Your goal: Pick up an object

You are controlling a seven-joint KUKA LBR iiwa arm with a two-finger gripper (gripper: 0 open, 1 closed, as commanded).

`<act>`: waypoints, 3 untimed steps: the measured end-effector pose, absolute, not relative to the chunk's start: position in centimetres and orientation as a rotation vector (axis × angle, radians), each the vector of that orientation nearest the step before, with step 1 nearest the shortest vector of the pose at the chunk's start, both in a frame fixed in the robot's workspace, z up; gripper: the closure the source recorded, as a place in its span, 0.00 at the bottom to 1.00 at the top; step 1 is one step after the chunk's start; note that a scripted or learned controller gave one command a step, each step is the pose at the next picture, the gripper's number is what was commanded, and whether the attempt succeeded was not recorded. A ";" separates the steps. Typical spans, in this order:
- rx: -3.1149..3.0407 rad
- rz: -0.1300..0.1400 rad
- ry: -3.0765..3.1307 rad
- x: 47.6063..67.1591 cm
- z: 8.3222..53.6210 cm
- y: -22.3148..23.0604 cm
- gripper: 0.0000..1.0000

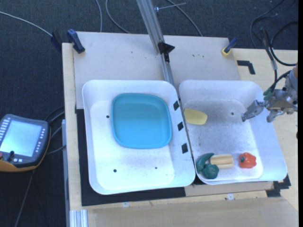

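Note:
The right bin [236, 91] holds several small objects. A yellow piece [195, 116] lies near its left wall. Along the front wall sit a green piece [207, 166], a tan block [222, 161] and a red-orange pepper [246, 160]. My gripper [260, 113] hangs at the right edge of this bin, open, with nothing between its fingers. It is well right of the yellow piece and above the red pepper in the picture.
The left bin [94, 141] carries a blue square plate [141, 120]. A metal pole [150, 20] slants down to the gap between the bins. A teach pendant [21, 141] lies off the bench at left. Clamps sit on the board's back corners.

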State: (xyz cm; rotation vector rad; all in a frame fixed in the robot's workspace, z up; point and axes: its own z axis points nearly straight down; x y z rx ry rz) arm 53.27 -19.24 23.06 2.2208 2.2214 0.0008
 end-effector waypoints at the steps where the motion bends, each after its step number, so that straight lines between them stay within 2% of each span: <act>1: 2.223 -0.002 2.224 53.7 18.8 -19.3 0.00; 2: 2.224 -0.004 2.224 53.2 12.7 -19.6 0.00; 3: 2.223 -0.002 2.224 53.1 9.4 -19.6 0.00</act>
